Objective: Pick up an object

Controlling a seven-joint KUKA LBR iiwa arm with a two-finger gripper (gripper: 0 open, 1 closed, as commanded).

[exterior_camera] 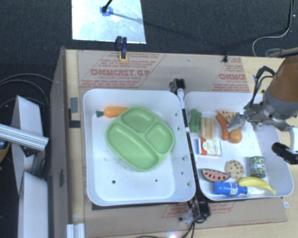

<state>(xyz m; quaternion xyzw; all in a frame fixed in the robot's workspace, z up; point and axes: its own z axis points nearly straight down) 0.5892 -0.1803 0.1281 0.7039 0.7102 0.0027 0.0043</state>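
Orange ball [235, 136] lies just below the pincer [237, 123] in the right bin [283, 182].

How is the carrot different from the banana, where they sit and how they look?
The carrot is orange with a green end and lies in the left bin, touching the green divided plate; the banana is yellow and lies in the right bin, beside the blue bottle. The carrot looks straight, the banana curved. Both are long toy foods lying flat.

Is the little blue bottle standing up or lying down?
Lying down. The blue bottle rests on its side in the right bin, beside the banana.
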